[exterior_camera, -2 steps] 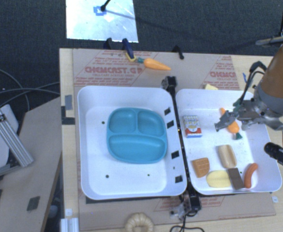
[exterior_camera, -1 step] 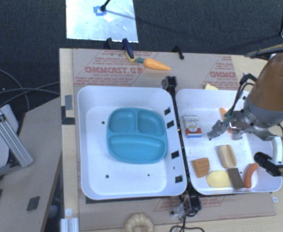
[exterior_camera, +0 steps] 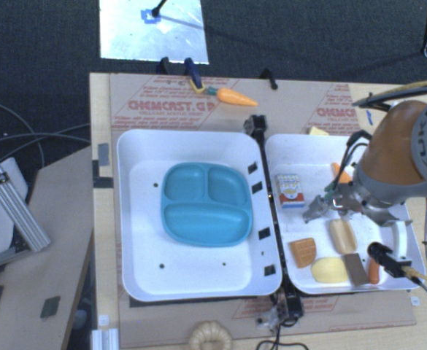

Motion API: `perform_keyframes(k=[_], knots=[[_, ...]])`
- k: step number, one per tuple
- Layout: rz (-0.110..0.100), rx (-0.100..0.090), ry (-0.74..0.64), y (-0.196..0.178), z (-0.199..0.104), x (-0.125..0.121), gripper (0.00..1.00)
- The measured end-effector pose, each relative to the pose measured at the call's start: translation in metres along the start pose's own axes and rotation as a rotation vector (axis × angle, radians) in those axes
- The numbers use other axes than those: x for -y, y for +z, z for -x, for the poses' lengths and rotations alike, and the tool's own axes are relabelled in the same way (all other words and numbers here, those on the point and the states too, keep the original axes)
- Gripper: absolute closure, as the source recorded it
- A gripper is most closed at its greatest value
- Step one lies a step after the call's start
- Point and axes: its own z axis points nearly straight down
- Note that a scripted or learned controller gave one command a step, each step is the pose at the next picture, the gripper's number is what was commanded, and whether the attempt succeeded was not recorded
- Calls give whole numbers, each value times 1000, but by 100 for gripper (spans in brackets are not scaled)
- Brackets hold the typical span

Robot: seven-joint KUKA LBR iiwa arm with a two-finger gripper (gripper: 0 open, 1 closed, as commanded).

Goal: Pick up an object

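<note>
The grey arm [exterior_camera: 406,152] with its orange band reaches in from the right and hangs low over the right bin [exterior_camera: 312,148], its gripper [exterior_camera: 322,206] near the middle of that bin. Whether the claw is released or clenched cannot be told from this slanted view (the fingertips are small and dark against the white floor), and nothing shows plainly between them. Just left of the gripper lies a small white carton [exterior_camera: 290,189] with a red and blue print, close to the wall between the two bins. Just below and right of the gripper rests a bread roll [exterior_camera: 342,235], tan and oblong. Further toward the near edge sit a brown cracker-like piece [exterior_camera: 304,251], a pale yellow lump [exterior_camera: 330,270] and, beside it, a grey-brown slab [exterior_camera: 356,268]; a slim orange piece [exterior_camera: 374,270] lies at the slab's right. A bit of orange [exterior_camera: 335,170] peeks out by the arm, and a yellow corner [exterior_camera: 317,130] shows at the far rim. The left bin [exterior_camera: 136,217] holds a blue divided plate [exterior_camera: 206,203], lying flat at its centre. Beyond the bins, on the brown board [exterior_camera: 162,104], lies a toy carrot [exterior_camera: 231,96].
</note>
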Motion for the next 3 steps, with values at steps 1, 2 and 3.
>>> perform_keyframes(k=[1,2,3], knots=[[16,5,-1,26,1,-4,0],[9,2,0,18,0,-2,100],[11,2,-3,-46,-1,-3,100]])
